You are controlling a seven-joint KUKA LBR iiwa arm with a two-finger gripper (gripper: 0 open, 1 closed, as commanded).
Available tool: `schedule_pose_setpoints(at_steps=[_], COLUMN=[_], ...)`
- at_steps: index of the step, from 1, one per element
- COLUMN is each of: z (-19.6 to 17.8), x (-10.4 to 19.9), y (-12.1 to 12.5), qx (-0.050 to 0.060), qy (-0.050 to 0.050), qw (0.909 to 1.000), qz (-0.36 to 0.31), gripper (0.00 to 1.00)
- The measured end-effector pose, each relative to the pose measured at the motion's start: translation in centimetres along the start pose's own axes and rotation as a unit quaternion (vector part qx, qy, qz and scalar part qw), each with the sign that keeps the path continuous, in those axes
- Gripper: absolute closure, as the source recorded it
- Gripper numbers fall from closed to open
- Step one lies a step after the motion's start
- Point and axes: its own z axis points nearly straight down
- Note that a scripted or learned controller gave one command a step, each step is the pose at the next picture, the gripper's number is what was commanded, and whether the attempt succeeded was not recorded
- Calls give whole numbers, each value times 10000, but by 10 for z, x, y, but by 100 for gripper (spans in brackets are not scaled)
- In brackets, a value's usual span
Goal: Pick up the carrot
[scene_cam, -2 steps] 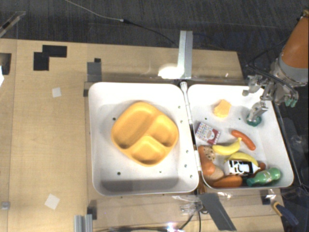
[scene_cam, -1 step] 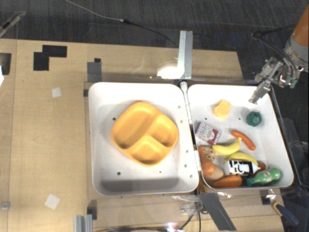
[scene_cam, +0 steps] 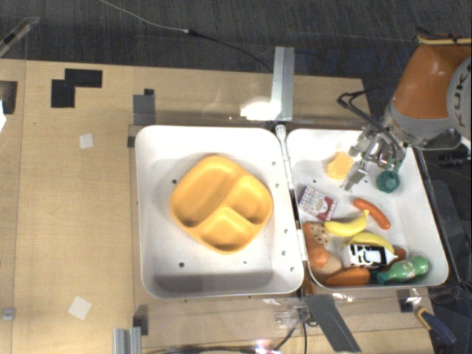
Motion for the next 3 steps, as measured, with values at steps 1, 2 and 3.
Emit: schedule_pose_setpoints(at_steps=[1, 2, 3], z=[46, 48, 48], x=[-30, -28, -25], y=[-6, 1, 5], qx=[1, 95, 84], qy=[-50, -98, -124], qw=[9999, 9999, 9894], qz=[157, -104, -1442], gripper=[0, 0, 0])
